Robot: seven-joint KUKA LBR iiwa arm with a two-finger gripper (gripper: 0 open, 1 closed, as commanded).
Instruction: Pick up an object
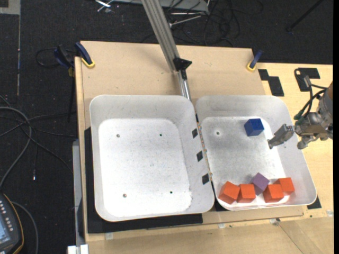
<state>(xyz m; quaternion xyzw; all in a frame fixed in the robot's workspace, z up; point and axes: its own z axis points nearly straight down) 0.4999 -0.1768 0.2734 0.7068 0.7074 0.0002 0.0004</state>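
- Wooden bench (132, 78) bearing two shallow white bins side by side; no readable writing or labels anywhere
- Left bin (100, 115)
- Right bin (233, 107) holding small blocks
- Gripper (291, 137) over the right bin's right rim, jaws apart, nothing between them
- Four orange blocks (229, 192) and a purple block (260, 182) clustered along the near wall
- Blue block (254, 127) alone, left of the gripper

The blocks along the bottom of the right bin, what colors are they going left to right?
Orange block → orange block → purple block → orange block → orange block.
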